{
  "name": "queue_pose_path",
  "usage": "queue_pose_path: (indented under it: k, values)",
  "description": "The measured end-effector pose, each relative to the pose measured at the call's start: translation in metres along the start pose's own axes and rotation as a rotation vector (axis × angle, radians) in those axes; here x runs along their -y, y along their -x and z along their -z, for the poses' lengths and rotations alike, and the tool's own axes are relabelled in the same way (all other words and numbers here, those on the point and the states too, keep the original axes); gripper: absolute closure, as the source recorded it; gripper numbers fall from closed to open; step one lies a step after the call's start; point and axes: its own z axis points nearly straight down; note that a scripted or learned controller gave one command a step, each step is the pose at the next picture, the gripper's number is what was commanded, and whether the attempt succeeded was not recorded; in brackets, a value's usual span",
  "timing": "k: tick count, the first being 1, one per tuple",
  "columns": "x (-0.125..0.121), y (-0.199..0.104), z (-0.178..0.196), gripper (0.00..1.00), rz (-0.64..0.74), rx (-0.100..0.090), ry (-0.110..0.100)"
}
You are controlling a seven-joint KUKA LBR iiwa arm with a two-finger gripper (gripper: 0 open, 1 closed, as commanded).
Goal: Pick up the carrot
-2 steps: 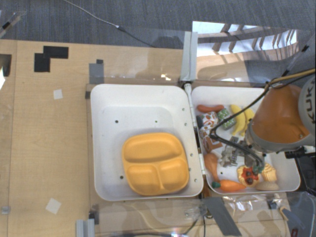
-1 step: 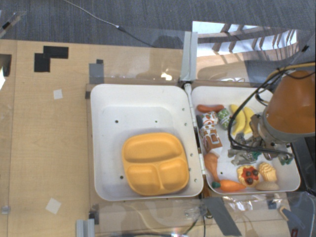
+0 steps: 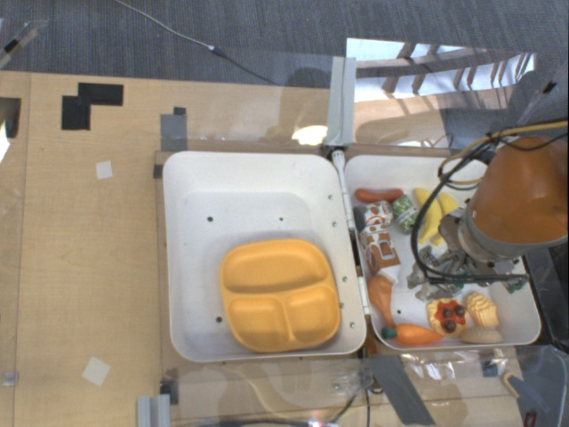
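Reaching for the carrot point(image 3: 416, 334)
My pincer point(image 3: 444, 278) hovers, grip state unclear; carrot lies at seven o'clock, so I must shift and descend.

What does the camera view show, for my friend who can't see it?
A robot arm's pincer hangs over the right bin of toy food, near a carrot at its front edge. The left bin holds a yellow tray.

Grey arm with an orange band point(image 3: 523, 194) reaches in from the right, wrist pointing down, its gripper point(image 3: 444, 278) hanging low.
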Motion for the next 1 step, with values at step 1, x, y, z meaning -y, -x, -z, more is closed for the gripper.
queue_pose_path:
  k: [1]
  values:
    - [-0.0091,0.0125,-0.0089,1.00,0.410,0.002,0.000]
